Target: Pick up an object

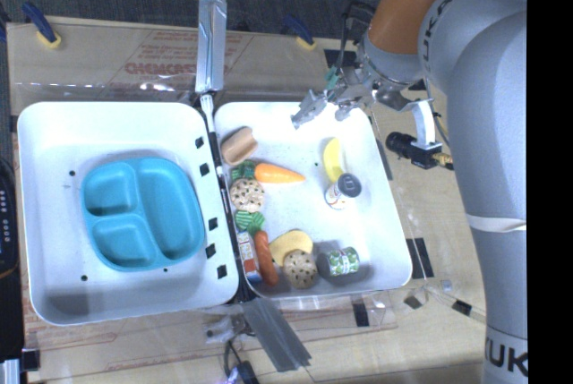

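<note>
Fingers spread and holding nothing, the gripper (324, 106) hovers above the right bin (387, 205); dropping squarely onto the isolated banana (333, 160) looks the cleanest pick.

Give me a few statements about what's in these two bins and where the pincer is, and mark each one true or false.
1. The blue divided tray lies in the left bin. True.
2. The carrot lies in the left bin. False: it lies in the right bin, beside the bread roll.
3. The pincer hangs over the right bin's far edge. True.
4. The pincer holds the banana. False: the banana lies on the bin floor, apart from it.
5. The green can lies near the right bin's near edge. True.
</note>
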Robot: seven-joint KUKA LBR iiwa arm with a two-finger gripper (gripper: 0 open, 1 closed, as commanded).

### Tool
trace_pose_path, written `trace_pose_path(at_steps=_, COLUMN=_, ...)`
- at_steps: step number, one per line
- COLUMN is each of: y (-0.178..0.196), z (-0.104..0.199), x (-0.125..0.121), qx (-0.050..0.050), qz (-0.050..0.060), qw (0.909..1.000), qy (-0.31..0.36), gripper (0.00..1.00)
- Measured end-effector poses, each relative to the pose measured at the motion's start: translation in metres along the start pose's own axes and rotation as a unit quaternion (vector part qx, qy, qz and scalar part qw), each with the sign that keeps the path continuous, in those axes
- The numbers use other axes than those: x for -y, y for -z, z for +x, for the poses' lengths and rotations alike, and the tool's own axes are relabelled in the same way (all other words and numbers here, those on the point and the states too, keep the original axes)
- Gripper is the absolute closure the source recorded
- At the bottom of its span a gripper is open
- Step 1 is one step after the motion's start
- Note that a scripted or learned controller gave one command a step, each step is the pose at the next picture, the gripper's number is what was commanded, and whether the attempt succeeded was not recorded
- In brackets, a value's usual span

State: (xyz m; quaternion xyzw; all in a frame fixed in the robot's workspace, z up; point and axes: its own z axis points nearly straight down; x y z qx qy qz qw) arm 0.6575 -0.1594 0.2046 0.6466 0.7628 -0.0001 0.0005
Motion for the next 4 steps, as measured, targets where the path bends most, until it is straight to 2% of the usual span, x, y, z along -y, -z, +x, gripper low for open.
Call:
trace_pose_path(at_steps=1, y=-0.104, z=-0.017, x=0.061, qx=0.003, qz=-0.005, qw=0.9992, qy=-0.038, gripper=0.0)
trace_pose_path(at_steps=2, y=-0.111, z=0.049, x=0.046, qx=-0.001, qz=0.0, qw=0.9999, qy=-0.017, gripper=0.0)
trace_pose_path(at_steps=3, y=-0.1, z=0.049, x=0.046, qx=-0.001, qz=0.0, qw=0.9999, qy=-0.016, gripper=1.0)
trace_pose_path(at_steps=4, y=-0.015, z=0.088, x=0.015, qx=-0.002, qz=0.009, qw=0.9987, qy=-0.051, gripper=1.0)
